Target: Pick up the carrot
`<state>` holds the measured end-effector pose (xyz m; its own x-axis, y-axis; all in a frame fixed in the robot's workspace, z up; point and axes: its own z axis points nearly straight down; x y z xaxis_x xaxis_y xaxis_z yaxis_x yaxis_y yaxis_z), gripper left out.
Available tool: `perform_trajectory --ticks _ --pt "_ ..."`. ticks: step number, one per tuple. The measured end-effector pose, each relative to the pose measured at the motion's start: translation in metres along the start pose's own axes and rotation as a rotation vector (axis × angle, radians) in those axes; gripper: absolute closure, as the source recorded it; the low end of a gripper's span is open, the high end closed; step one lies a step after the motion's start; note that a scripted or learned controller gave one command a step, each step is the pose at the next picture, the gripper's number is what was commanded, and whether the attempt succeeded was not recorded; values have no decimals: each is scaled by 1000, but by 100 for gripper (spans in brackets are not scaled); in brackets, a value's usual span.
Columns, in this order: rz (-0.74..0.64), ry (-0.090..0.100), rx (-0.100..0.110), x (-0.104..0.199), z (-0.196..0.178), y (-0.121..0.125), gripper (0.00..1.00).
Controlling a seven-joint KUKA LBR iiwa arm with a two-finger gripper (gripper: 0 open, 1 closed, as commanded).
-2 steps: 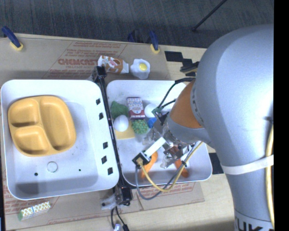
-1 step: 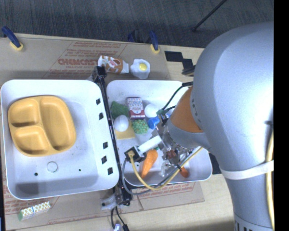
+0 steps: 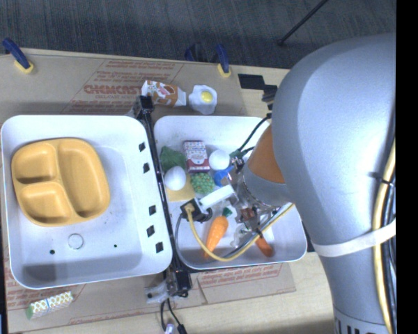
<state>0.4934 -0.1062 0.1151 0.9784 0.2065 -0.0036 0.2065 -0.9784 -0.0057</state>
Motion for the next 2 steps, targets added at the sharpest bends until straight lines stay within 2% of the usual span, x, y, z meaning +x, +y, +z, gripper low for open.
perform_trajectory --ticks 1,2 --pt "0 -1 1 -15 25 -16 0" --pt "0 -1 1 -15 24 -16 0"
